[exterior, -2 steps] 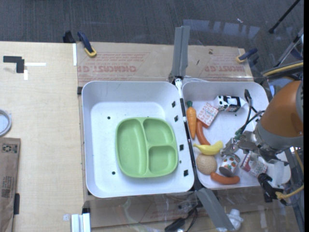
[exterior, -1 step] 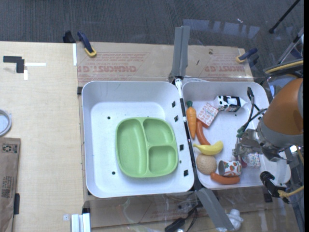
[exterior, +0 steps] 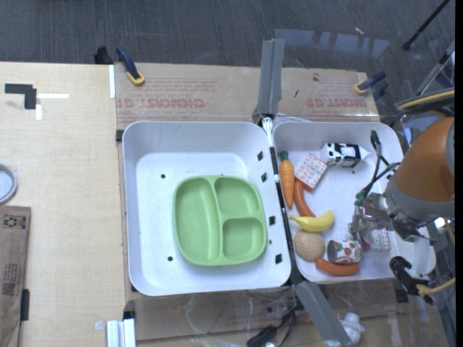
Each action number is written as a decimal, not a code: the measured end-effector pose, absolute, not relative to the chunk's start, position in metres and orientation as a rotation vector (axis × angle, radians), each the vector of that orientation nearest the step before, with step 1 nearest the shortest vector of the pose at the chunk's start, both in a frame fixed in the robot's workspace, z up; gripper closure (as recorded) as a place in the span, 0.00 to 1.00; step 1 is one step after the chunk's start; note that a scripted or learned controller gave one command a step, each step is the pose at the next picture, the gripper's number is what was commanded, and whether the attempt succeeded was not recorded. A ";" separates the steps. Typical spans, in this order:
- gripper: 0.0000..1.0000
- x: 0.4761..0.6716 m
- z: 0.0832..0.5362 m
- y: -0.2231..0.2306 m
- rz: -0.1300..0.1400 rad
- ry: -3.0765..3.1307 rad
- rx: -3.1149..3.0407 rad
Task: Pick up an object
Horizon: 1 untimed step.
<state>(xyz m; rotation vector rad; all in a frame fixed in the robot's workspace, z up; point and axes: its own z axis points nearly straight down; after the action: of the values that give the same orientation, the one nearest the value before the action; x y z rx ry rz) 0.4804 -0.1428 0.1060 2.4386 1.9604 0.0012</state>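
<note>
The end effector (exterior: 365,223) hangs low in the right bin (exterior: 391,139), whether spread or pinched I cannot tell, so it should settle squarely over the small cup (exterior: 344,251) near the bin's front edge before closing.

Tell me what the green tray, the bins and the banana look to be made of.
Green tray: likely moulded plastic, matt, one even pale green with rounded compartment walls. Left bin and right bin: apparently thin white plastic, smooth, slightly glossy at the rims. Banana: probably a plastic toy, uniform bright yellow with a soft sheen; real fruit can't be ruled out.
</note>
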 end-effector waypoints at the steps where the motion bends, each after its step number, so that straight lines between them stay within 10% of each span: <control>1: 0.00 0.482 0.090 -0.092 -0.005 2.009 2.420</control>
<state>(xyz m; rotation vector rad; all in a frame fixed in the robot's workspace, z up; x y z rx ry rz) 0.4824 -0.0917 0.0905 2.4198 2.0089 -0.0045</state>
